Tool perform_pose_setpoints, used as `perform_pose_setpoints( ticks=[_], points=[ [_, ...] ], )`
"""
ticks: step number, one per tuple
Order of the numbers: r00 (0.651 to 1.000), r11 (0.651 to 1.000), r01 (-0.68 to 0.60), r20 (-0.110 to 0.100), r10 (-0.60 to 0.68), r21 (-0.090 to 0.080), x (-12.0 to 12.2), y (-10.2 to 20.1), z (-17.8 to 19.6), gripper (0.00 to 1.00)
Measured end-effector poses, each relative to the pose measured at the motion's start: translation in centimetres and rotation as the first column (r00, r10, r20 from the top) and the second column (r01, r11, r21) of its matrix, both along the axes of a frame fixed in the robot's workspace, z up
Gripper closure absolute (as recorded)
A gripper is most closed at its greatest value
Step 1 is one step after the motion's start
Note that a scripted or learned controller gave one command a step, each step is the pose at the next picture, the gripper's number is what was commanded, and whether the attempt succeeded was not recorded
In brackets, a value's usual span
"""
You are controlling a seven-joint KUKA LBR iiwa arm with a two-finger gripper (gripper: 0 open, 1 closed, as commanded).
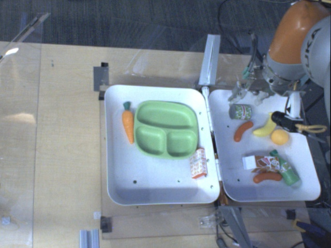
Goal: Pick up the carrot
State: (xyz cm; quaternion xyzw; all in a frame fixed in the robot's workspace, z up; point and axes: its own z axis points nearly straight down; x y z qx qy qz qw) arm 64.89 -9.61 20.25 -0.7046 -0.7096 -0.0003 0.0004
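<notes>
Two white bins sit on my tabletop (51, 138): nearest, the left bin (155, 190) holds a carton (198, 164), the green divided plate (166, 128) and the carrot (128, 124) beside its left edge, while farther right the gripper (247, 89) hovers.

Carrot (128, 125): orange, green top, lying lengthwise at left bin's left side, beside green tray.

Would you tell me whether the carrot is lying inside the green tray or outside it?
Outside: the carrot lies beside the green tray's left edge.
</notes>
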Motion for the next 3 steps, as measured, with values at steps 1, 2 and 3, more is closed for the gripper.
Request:
perform_pose_setpoints(
  ticks=[1,2,3],
  points=[
    [0.989,0.989,0.148,0.004,-0.148,0.000,-5.5,-3.9,-11.0,0.00],
    [0.989,0.989,0.145,0.006,-0.145,0.002,-5.3,-3.8,-10.1,1.00],
    [0.970,0.970,-0.244,0.005,0.244,-0.002,-1.8,-3.8,-3.9,1.00]
  ],
)
